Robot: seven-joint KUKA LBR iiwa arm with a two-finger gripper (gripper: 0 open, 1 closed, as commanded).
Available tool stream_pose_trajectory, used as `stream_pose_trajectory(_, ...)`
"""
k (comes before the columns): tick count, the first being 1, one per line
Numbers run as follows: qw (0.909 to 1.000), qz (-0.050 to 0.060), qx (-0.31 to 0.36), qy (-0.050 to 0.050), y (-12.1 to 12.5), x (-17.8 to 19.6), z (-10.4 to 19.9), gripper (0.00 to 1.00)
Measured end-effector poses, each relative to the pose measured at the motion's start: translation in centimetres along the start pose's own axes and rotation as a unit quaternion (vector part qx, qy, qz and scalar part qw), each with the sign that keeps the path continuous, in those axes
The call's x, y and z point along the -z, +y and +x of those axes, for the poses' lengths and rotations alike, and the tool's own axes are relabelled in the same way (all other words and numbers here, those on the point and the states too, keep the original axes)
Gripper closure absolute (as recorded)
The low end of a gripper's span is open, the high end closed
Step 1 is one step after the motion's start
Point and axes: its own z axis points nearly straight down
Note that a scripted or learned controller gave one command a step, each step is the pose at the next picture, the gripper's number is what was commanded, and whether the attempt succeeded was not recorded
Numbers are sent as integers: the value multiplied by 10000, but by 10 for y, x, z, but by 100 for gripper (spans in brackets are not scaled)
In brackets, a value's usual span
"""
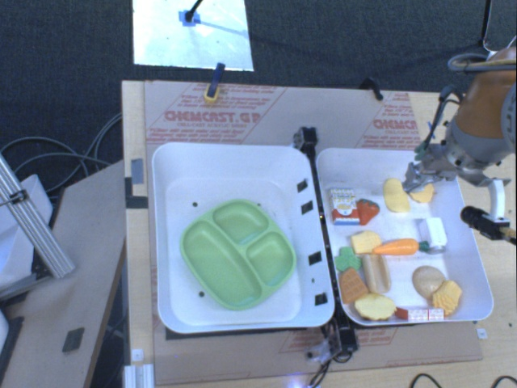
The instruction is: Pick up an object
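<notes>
The tool (420, 180) hung over the right white bin (477, 277), beside a pale yellow toy food piece (395, 195); its state was unclear.

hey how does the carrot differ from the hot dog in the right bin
The carrot is bright orange with a green tip; the hot dog is pale tan. The carrot lies crosswise in the bin; the hot dog lies lengthwise, just below it. Both are long toy foods in the right bin.
</notes>
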Motion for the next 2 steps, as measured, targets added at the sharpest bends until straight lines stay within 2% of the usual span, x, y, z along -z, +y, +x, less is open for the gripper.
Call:
stream_pose_trajectory(1, 10000, -13, 12, -4, 9, 60, 6, 100)
stream_pose_trajectory(2, 10000, 5, 13, 2, 11, 80, 6, 100)
